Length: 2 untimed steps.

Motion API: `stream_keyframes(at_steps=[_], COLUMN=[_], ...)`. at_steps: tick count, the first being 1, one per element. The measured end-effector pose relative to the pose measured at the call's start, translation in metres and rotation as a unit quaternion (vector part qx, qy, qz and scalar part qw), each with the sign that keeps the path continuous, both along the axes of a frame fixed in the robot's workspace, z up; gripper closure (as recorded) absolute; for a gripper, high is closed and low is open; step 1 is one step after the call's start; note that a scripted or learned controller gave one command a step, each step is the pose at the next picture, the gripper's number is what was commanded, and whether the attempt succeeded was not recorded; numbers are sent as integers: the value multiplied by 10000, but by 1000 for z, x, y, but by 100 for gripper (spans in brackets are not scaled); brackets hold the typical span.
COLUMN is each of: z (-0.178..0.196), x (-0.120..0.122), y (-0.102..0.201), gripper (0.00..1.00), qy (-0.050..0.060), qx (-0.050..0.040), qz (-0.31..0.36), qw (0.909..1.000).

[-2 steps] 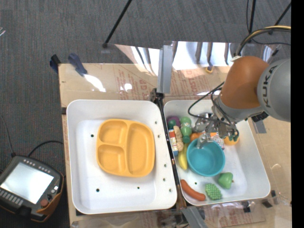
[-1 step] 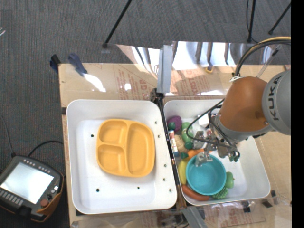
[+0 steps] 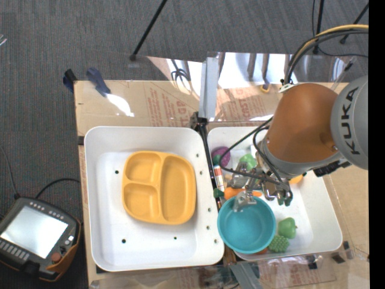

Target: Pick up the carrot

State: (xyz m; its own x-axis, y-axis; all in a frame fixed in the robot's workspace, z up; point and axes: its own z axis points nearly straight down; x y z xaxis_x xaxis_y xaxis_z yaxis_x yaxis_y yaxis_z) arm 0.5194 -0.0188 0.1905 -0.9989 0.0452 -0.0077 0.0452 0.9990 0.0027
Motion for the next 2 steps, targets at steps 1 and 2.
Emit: stream_keyframes(at_steps=[1,2], z=[6,14], x=[0,0], y=[0,1], gripper=[100,100], qy=[32,36], qx=[-3,1], qz=[2,20], qw=[10000,10000])
